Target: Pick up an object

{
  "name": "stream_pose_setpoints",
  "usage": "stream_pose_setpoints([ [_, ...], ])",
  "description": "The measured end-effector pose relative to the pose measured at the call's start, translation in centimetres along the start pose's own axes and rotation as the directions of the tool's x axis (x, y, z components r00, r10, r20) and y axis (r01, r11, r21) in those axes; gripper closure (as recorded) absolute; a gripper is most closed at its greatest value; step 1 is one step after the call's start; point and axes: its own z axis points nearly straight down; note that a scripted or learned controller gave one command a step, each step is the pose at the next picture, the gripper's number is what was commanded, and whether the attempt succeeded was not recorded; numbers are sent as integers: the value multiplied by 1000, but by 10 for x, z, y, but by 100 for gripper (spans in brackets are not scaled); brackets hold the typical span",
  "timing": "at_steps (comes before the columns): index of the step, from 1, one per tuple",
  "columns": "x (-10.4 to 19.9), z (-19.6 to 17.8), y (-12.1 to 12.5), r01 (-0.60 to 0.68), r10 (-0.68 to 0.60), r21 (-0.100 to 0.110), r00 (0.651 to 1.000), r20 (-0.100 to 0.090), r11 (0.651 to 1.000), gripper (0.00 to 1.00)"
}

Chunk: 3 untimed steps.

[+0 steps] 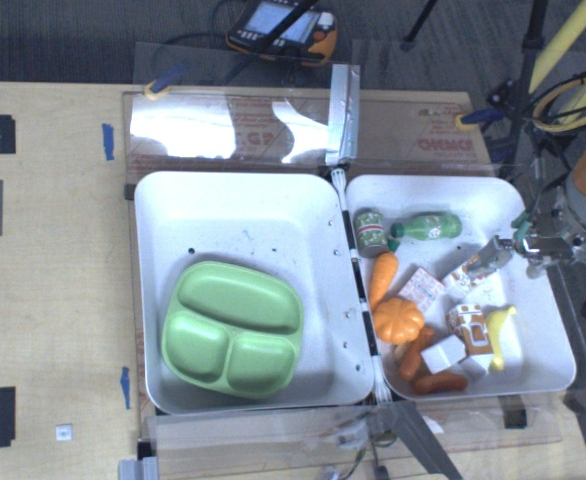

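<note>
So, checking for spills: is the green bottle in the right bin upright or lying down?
Lying down: the green bottle rests on its side on the right bin floor, near the far wall.

A matt green plastic tray (pixel 235 326) lies in a smooth white plastic bin (pixel 173 218) on a pale wooden bench (pixel 43 268).

Bright, even light falls from overhead, so the two white bins (pixel 243 198) read nearly blown out and cast only thin, soft shadows along their rims. Strong glare washes over the clear sheet (pixel 228 128) well to the left of the claw (pixel 495 253) and farther back. The claw itself looks slightly smeared and hard to resolve. Detail is soft and grainy throughout, and the dark floor (pixel 93 18) behind the counter (pixel 53 268) stays dim
</note>
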Motion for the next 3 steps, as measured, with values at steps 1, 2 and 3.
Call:
stream_pose_setpoints([
  [1,-17,125,-18,-44,44,-3,999,1,999,0],
  [2,-17,115,-16,-44,44,-8,999,2,999,100],
  [3,42,24,-8,38,-38,-2,999,1,999,100],
])
